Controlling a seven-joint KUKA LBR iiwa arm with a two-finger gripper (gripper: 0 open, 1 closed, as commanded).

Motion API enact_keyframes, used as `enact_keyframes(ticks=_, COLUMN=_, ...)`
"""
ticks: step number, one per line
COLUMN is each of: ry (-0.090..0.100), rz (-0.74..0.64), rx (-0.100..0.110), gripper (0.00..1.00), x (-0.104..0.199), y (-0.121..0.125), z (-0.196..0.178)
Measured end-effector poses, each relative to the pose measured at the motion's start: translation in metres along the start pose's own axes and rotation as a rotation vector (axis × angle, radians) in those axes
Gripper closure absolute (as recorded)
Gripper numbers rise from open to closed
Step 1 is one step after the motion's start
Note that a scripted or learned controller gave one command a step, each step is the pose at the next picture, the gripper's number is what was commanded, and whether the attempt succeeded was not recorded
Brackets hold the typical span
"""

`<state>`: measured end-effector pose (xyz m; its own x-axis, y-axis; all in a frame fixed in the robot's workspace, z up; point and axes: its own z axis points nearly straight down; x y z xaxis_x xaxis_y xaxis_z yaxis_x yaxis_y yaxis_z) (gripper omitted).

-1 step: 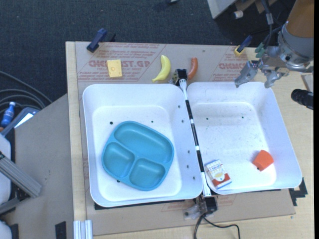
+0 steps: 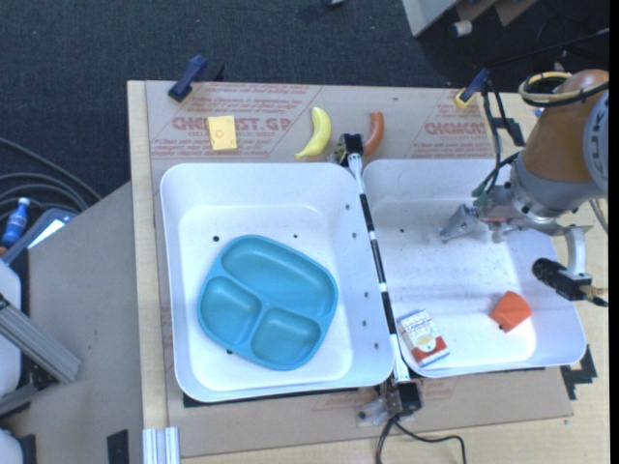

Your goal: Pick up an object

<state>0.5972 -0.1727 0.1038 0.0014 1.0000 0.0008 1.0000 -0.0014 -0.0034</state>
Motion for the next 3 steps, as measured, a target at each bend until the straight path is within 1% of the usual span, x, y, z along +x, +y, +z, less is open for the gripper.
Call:
enact_keyframes(ticks=1, ry=0.007, rz=-0.004, rx=-0.001, gripper=0.0, x=-0.043, y=0.07, z=0.008)
enact_keyframes(ticks=2, ry=0.009, rz=-0.006, rx=-0.005, gripper=0.0, x=-0.045, y=0.034, z=0.018)
enact_keyframes(ticks=3, ry=0.002, rz=-0.001, rx=-0.001, gripper=0.0, x=-0.04, y=-0.037, z=0.02)
